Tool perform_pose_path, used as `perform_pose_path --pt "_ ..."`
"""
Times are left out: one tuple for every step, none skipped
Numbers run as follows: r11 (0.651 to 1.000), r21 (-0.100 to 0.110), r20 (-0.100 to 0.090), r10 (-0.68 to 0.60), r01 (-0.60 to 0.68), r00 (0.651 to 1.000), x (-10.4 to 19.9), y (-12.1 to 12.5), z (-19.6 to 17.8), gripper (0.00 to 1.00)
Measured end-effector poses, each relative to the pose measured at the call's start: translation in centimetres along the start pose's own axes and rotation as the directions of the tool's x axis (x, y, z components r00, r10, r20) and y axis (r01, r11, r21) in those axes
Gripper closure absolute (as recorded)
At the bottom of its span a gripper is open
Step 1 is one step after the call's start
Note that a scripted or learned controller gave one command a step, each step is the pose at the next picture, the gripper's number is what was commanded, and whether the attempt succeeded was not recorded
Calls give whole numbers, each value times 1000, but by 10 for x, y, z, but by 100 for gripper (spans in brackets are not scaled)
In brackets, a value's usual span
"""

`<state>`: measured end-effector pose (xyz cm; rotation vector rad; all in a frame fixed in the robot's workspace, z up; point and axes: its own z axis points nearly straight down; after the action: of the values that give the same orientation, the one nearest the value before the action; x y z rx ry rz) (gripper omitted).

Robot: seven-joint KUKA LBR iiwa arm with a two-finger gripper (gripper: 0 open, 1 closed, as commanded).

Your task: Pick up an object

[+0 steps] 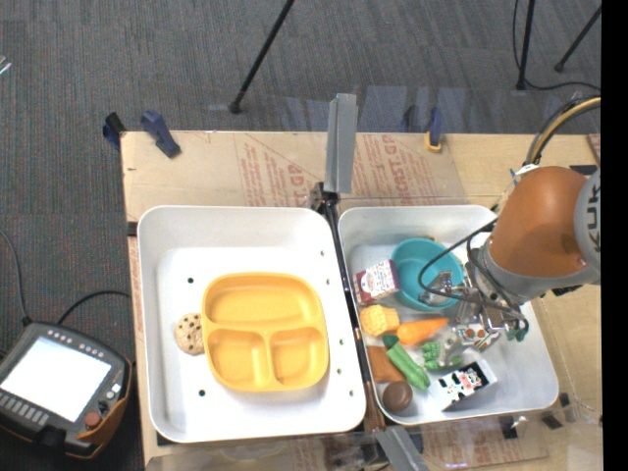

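My gripper (478,330) hangs low over the right bin (530,381), under the orange wrist band, just right of an orange carrot (422,331). Below it lie a small white-and-black carton (463,381) and a green vegetable piece (407,363). Further left in that bin are a yellow corn cob (378,319), a maroon-and-white carton (376,282), a teal bowl (425,269) and a brown round item (397,396). I see nothing held between the fingers.
The left bin (162,253) holds a yellow divided plate (265,330) and a cookie (188,334) beside it. A tablet (54,381) sits on the floor at lower left. Tripod legs stand behind the bench.
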<state>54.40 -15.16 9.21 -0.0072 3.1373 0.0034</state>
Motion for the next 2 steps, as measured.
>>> perform_pose_path --pt "1000 3 5 -16 16 1000 14 40 0 0" --pt "1000 1 -3 -13 13 1000 23 62 5 0"
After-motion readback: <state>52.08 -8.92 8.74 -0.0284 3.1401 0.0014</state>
